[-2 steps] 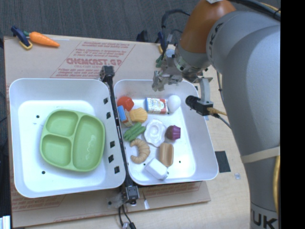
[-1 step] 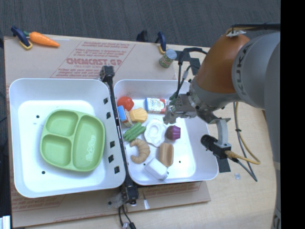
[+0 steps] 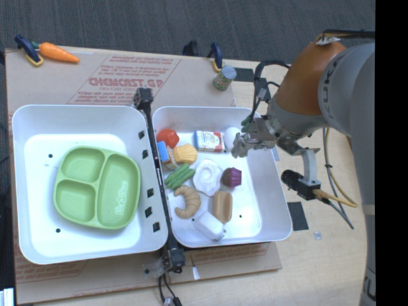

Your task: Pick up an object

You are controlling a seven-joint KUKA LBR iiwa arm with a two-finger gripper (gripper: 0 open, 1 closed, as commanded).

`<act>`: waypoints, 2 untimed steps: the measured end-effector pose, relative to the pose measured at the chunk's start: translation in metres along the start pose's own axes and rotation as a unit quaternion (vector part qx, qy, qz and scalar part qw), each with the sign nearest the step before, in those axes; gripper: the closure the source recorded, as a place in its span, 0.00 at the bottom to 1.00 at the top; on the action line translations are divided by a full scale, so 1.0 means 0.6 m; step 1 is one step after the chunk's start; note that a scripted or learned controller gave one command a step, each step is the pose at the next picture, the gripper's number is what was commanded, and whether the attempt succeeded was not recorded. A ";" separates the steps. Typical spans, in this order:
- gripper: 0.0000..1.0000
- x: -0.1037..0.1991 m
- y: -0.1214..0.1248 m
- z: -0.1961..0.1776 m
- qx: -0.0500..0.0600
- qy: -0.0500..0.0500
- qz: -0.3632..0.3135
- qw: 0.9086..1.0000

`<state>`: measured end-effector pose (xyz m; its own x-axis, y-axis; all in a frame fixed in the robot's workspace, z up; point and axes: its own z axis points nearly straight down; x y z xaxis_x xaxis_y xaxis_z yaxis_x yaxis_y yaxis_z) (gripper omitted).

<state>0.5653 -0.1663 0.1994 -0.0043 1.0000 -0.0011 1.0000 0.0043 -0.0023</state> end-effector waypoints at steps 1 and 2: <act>1.00 0.004 0.093 0.017 0.000 0.001 -0.001 1.000; 1.00 0.172 0.092 -0.011 0.001 0.001 -0.002 1.000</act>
<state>0.6202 -0.0631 0.2059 -0.0080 1.0000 0.0004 1.0000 0.0080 -0.0036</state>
